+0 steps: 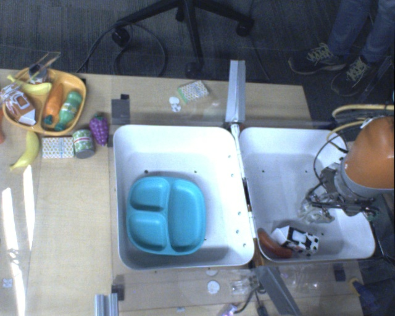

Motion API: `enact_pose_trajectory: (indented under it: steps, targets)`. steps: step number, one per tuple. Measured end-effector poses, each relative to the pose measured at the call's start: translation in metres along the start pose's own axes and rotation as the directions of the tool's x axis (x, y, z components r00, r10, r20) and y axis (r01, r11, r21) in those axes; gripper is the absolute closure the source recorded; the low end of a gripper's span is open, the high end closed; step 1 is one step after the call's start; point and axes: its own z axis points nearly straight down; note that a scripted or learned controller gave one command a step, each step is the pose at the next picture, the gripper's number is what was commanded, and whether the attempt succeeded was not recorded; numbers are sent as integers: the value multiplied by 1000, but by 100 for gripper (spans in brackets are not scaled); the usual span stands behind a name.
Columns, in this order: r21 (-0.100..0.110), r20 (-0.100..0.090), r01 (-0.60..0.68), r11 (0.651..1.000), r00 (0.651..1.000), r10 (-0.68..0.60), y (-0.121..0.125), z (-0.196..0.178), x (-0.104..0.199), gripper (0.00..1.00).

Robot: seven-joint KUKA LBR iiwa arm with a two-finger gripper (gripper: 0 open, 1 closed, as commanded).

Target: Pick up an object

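Over the right bin (pixel 271 145), arm bent downward, claw (pixel 316 208) state unclear.

Dark grey carpet floor (pixel 74 31) lies beyond the light wooden bench (pixel 68 234). Black office chair base (pixel 185 18) stands on the carpet, a black cable (pixel 148 49) trailing beside it. Glare streaks the bench's left edge.

Soft overhead light, slight blur
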Motion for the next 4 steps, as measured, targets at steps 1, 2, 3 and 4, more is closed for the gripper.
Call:
enact_pose_trajectory:
  steps: [1,2,3,4]
  targets:
    - [-16,-27,2,1000,1000,-3,12,-109,-17,100]
    - [-21,-25,154,988,988,-155,19,17,5,100]
    - [-20,-21,156,988,987,-157,20,8,2,100]
    - [-7,-7,158,987,987,-158,17,4,-3,0]
